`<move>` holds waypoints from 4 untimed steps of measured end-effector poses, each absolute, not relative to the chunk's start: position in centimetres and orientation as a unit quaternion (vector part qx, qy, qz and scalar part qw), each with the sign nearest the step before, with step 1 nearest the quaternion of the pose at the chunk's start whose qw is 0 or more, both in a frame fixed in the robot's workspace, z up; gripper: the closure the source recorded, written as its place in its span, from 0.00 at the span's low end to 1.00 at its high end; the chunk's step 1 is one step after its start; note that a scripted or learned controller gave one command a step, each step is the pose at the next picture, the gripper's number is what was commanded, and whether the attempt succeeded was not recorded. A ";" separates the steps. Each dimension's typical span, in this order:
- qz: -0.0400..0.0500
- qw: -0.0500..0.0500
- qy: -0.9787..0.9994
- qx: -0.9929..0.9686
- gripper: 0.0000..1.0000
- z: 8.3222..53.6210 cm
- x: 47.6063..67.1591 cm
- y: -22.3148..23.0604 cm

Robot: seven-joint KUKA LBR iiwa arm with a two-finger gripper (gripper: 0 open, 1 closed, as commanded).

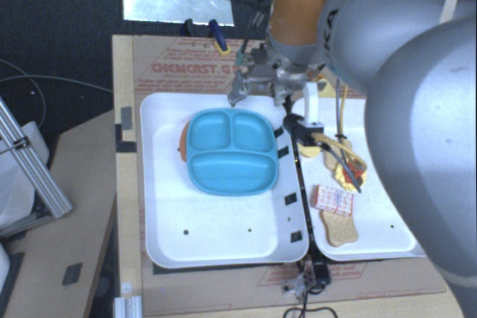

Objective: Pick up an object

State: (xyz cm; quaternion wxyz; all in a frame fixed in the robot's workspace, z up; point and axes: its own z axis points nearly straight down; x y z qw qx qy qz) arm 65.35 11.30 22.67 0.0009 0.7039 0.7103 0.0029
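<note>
A blue divided plate (231, 151) lies flat in the left bin (216, 238), toward its far half. An orange object (182, 141) peeks out from under the plate's left edge, mostly hidden. My gripper (261, 96) hangs over the far rim of the left bin, just beyond the plate's back edge. It is open, with nothing between its fingers (237, 94).
The right bin (387, 234) holds a yellow and red object (348, 167), a red-and-white packet (333, 199) and a tan biscuit-shaped piece (339, 229). The arm's large grey body covers the right bin's far side. Bare floor fills the left bin's near half.
</note>
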 end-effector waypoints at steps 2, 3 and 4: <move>0.007 0.004 0.711 0.704 0.00 34.8 63.3 14.2; 0.003 0.002 0.711 0.704 1.00 35.0 63.3 13.8; 0.003 0.001 0.710 0.704 1.00 37.6 63.7 19.4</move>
